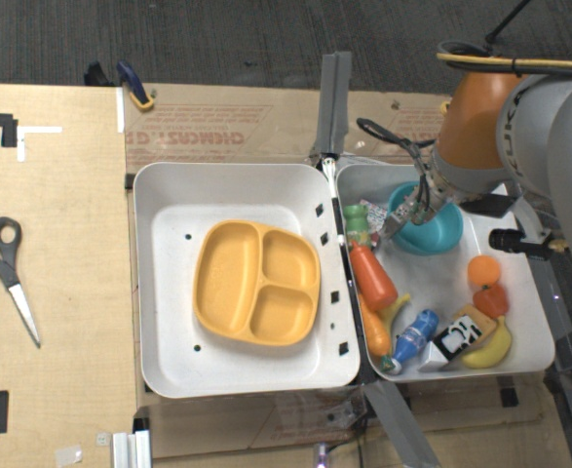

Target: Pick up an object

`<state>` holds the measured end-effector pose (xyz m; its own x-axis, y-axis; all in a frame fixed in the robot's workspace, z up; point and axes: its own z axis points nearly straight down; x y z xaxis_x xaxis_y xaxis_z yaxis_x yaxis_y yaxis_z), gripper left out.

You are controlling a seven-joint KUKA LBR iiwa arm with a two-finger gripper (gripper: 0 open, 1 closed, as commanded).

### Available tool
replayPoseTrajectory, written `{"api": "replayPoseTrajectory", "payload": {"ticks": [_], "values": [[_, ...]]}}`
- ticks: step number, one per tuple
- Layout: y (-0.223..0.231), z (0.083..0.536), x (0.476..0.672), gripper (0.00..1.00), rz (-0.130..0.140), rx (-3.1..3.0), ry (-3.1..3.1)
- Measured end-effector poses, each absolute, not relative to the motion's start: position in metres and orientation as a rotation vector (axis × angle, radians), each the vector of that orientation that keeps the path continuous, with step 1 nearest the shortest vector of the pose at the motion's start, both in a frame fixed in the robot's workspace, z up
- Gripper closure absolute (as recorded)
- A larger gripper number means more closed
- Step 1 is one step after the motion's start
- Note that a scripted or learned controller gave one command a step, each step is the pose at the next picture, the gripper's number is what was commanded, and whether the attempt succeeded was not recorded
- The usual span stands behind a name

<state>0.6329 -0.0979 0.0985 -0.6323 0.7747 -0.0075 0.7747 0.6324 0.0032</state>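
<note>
My gripper [407, 214] hangs low in the right bin [519, 364], at the left rim of a teal bowl [439, 230] near the bin's back. Just left of it lie a green item [356, 222] and a clear wrapper. An orange carrot [373, 273] lies in front of the gripper, with a second orange piece [375, 331] and a small yellow piece [399, 306] nearer the front. A blue bottle [414, 334], a black-and-white cube [461, 335], a banana [492, 349], an orange [483, 270] and a red fruit [491, 301] fill the front right.
The left bin [159, 291] holds a yellow divided plate [256, 283]. A grey divider rail [332, 105] runs between the bins at the back. Scissors [8, 271] lie on the wooden bench at far left. The arm's orange band [480, 115] looms over the right bin's back.
</note>
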Motion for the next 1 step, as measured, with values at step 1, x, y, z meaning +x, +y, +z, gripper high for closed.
{"api": "replayPoseTrajectory", "payload": {"ticks": [1], "values": [[-0.119,0.0982,0.64,0.0,0.003,1.271,2.874]]}}
